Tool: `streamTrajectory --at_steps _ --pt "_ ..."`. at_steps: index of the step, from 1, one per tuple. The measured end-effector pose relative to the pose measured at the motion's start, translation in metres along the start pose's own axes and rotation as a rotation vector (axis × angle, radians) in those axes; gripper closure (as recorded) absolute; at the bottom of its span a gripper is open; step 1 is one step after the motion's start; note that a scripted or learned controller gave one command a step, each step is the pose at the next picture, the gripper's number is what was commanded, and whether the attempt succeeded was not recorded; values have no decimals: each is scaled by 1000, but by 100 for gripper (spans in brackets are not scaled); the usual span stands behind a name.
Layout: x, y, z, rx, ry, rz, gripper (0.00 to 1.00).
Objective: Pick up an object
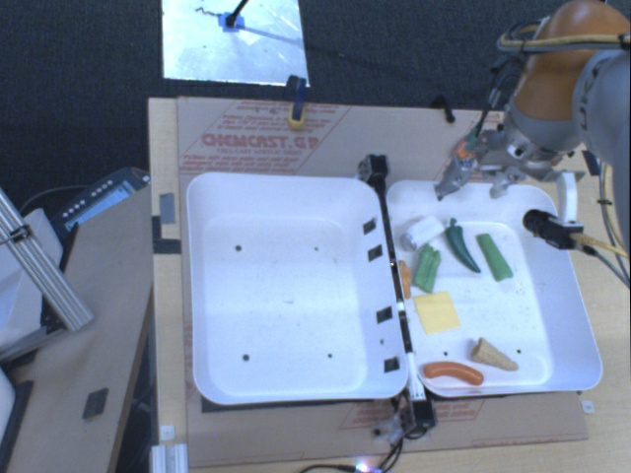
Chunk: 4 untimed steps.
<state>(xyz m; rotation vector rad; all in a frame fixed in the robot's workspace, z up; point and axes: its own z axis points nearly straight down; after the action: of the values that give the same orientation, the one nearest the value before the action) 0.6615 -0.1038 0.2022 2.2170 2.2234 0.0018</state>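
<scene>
Gripper (475, 173): over right bin's (567, 308) far rim, fingers spread, holding nothing.
Items: toy foods in right bin; nearest, white block (423, 231), dark pepper (460, 245).
Handling: prob. light, stiff, slick plastic; grip across narrow middle.

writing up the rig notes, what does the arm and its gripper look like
The arm is grey with a rounded orange band above the wrist. Thin yellow and dark cables loop along it near the band. The gripper is a small metallic grey unit with two slim fingers. A white bracket with a black cylinder sits beside it.
</scene>
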Motion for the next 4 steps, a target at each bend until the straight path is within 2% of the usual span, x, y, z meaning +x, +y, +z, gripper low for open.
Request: streamTrajectory --at_steps 1,2,3,4 --pt "0 1 -11 -4 0 -3 100" --pt "-9 4 -156 -18 -4 -2 100" --pt "26 8 -344 -19 -2 -6 100" --pt "36 6 -144 16 2 2 100"
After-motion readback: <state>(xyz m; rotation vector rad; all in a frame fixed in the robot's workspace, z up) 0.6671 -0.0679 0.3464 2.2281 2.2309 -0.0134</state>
